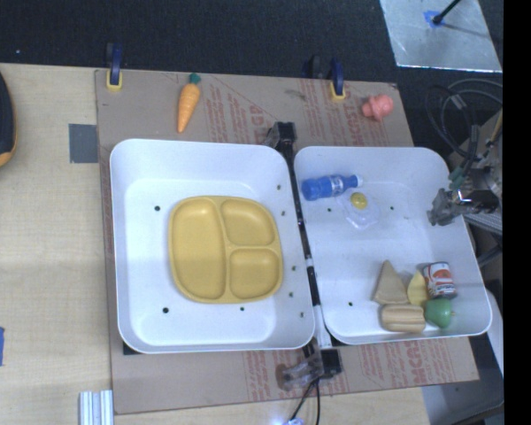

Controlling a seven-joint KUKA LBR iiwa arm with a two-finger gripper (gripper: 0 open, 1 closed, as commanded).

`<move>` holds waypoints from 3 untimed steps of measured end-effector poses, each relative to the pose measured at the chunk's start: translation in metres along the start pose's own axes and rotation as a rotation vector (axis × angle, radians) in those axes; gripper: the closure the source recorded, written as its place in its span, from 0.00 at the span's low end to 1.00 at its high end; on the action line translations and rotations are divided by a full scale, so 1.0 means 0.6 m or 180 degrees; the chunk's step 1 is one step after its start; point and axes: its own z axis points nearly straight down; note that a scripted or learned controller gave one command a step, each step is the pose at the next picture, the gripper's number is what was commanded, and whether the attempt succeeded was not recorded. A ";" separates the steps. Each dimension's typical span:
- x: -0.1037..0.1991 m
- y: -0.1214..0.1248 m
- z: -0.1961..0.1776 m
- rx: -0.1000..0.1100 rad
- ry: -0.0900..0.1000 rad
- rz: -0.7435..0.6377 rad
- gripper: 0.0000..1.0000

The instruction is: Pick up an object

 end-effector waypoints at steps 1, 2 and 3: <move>-0.043 -0.102 0.110 0.0077 0.0024 0.0013 1.00; -0.040 -0.095 0.105 0.0049 0.0018 0.0003 0.00; -0.040 -0.091 0.242 0.0068 0.0025 -0.0001 0.00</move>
